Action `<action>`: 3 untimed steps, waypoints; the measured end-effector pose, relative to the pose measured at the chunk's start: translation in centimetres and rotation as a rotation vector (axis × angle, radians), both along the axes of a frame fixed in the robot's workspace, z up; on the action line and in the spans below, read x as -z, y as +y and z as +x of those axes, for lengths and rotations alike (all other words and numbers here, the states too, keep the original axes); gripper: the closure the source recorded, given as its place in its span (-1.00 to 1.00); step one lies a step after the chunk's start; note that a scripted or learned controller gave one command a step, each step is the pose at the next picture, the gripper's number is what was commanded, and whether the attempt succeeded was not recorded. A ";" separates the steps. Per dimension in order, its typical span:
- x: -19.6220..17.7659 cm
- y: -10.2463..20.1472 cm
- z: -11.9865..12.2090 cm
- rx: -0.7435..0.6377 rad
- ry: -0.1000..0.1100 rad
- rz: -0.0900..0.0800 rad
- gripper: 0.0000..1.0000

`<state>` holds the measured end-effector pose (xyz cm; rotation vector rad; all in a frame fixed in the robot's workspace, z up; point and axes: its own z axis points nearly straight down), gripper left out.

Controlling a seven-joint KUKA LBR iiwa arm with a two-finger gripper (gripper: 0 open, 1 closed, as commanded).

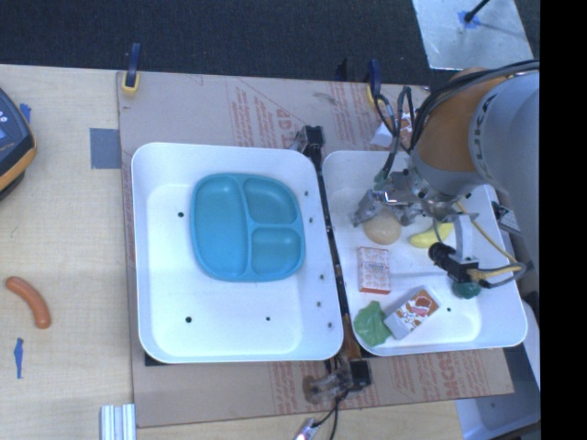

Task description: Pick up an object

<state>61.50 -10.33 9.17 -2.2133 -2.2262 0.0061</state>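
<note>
While the grey arm [495,126] with its orange band leans in from the right, the hand [390,204] is down low over the upper part of the right bin [495,333], wrist bent toward the bins' shared edge. And look where it sits: right above a pale, rounded object [382,231], seemingly touching its top. Whether that hand is spread or pressed together, I cannot tell; cables and metal parts crowd the tip. Just beside the pale object, to the right, lies a yellow piece [424,238], partly under the arm's fittings. Below them, a small red-and-white packet [373,269] lies flat on the bin floor. Further down, near the front wall, a green object [371,324] touches a red-and-white box [414,313] that lies tilted. Over in the left bin [165,273], well apart from the action, a blue divided plate [246,225] rests flat. Out on the wooden surface [64,246] at far left, an orange sausage-shaped item [29,302] lies alone.
</note>
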 end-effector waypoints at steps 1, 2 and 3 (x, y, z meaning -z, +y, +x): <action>-1.4 -0.2 0.3 -0.001 -0.007 -0.002 1.00; -1.3 -0.2 0.2 -0.002 -0.005 -0.002 -1.00; 0.0 0.1 -3.3 0.001 0.000 0.000 -1.00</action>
